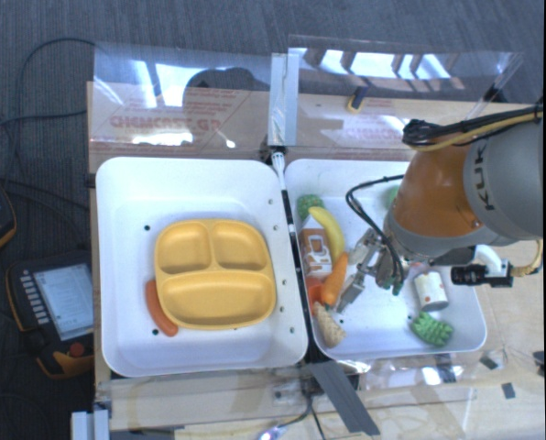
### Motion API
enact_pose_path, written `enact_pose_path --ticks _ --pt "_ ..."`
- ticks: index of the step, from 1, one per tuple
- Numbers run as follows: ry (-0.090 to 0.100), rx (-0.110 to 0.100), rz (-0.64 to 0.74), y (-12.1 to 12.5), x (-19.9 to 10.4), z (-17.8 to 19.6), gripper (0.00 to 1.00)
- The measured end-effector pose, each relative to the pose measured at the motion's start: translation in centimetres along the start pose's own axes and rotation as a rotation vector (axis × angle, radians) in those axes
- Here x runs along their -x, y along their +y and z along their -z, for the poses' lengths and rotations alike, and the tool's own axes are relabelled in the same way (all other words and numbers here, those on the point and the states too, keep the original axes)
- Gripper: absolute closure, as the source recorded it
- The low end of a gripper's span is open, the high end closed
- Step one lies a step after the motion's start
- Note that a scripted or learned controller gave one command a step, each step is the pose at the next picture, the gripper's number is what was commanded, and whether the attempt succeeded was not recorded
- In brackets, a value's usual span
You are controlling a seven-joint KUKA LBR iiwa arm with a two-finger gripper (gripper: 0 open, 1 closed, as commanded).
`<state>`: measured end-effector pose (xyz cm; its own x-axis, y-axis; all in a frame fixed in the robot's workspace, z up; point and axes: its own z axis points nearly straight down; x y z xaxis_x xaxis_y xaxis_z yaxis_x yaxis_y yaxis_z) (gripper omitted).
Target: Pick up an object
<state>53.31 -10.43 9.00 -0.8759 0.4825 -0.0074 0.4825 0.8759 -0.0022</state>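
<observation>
A carrot [337,276] lies along the right bin's [456,342] left side, among a banana [328,228], a packet [315,252], broccoli [309,205] and a ginger root [327,325]. The gripper [360,278] hangs just beside the carrot, fingers spread, pinching nothing. The left bin [126,191] holds a yellow tray [215,273] and a sausage [159,311].
</observation>
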Motion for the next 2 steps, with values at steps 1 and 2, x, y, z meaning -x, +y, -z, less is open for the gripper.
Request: enact_pose_path --ticks 1,2 --pt "0.000 0.004 -0.039 0.92 1.05 -0.02 0.00" --pt "0.001 0.006 -0.217 1.71 1.46 -0.02 0.00"
